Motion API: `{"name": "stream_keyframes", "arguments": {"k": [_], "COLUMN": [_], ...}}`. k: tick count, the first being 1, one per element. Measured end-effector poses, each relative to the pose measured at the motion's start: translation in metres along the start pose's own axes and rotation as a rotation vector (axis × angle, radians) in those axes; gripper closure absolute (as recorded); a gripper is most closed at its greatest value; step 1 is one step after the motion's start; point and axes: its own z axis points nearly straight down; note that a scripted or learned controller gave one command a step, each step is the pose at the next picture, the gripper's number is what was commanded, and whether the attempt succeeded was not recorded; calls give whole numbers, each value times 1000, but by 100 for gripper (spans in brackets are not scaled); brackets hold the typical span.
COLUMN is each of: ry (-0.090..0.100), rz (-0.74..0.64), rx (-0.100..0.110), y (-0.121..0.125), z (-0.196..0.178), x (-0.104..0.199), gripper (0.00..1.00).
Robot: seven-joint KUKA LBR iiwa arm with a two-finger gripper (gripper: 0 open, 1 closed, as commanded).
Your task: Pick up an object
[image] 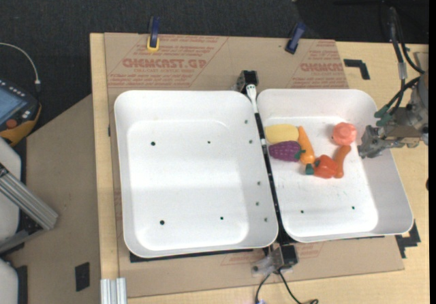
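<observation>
The right bin (340,221) holds several toy foods near its back: a yellow piece (281,133), a purple piece (286,151), an orange carrot (306,145), a red-orange pepper (328,168) and a pink piece (344,133). My gripper (371,142) hangs over the bin's right rim, just right of the pink piece and the pepper. Nothing shows between its fingers.
The left bin (191,173) sits beside the right one on a cardboard sheet (204,57). Blue clamps (154,32) hold the sheet's back edge. Cables (402,57) hang at the far right above my wrist.
</observation>
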Motion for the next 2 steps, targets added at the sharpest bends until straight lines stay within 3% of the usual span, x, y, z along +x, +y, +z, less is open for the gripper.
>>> {"name": "stream_keyframes", "arguments": {"k": [1, 2], "ry": [8, 4], "rz": [-18, -18], "rx": [9, -4], "y": [-1, 87], "z": [48, 44], "x": [66, 118], "gripper": [100, 100]}}
